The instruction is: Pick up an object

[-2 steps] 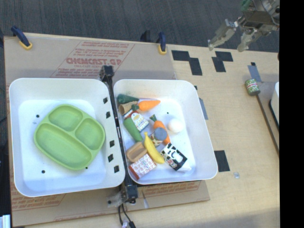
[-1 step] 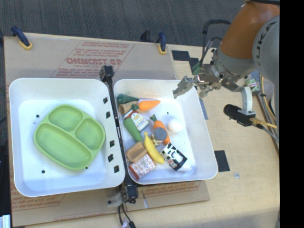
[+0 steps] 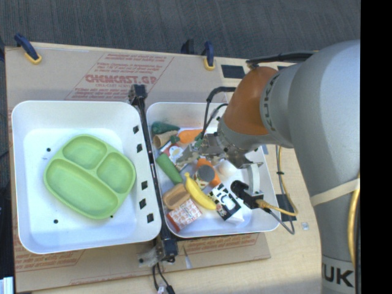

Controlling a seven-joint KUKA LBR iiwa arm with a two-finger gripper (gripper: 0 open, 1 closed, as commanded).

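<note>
Two white bins sit side by side on the bench. The left bin (image 3: 24, 164) holds one light green divided plate (image 3: 90, 175) with three compartments; its long axis runs from about ten o'clock to four o'clock, the two smaller wells toward the upper right and the big one toward the lower left.

The right bin (image 3: 269, 224) holds a jumble of small toy foods. At its left side one green cucumber-like piece (image 3: 168, 169) lies with its long axis from ten o'clock to four o'clock. Just below it sits one tan bread-like block (image 3: 176, 196), and at six o'clock from that a red and white packet (image 3: 185, 214) lies by the near wall. One yellow banana (image 3: 199, 192) curves from eleven o'clock down to five o'clock, its lower tip touching a black and white printed box (image 3: 225, 203). At the top of the bin one dark green piece (image 3: 164, 127) lies near the far wall, with one orange carrot-like piece (image 3: 190, 136) to its right, pointing roughly three o'clock.

The gripper (image 3: 208, 153) is down in the middle of the pile, above the banana, under the orange wrist band. Whether it is clenched or released cannot be told, since the clutter and the wrist hide its tips. No item is visibly held.
</note>
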